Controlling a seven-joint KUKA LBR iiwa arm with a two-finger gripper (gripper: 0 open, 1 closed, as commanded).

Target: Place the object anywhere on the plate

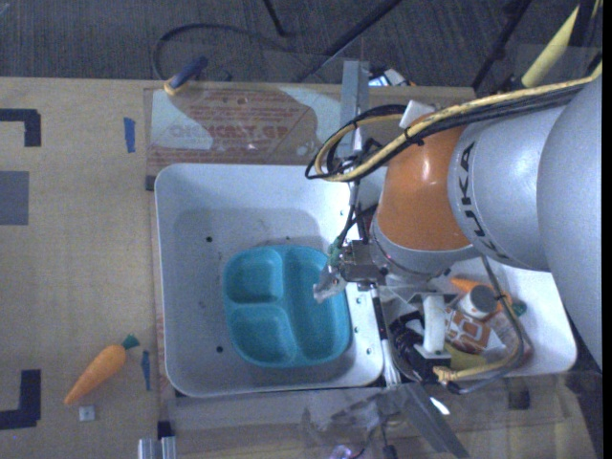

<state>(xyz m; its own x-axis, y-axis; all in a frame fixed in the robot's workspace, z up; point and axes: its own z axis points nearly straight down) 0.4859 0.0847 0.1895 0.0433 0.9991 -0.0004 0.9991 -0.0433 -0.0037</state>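
The grey arm with the orange band (421, 199) is reaching in from the right and hanging over the seam between the two shallow white bins. Its gripper (330, 283) is hovering above the right edge of the teal plastic plate with three compartments (277, 309), which is lying in the left white bin (182, 256). Something small and pale is showing at the tip, but I cannot tell whether the fingers are spread, pressed together, or pinching an object; the wrist is covering them.

In the right white bin (555, 352), a small orange-and-white bottle with a grey cap (470, 318) is lying on its side, partly hidden under the arm's cables; other items beside it are too obscured to name. An orange toy carrot with a green top (98, 371) is lying on the wooden bench (67, 256), well apart from both bins.

Judgement: if the bottle is the task object, it is probably light, rigid and smooth. It may roll; gripping across its body mid-length seems safest.
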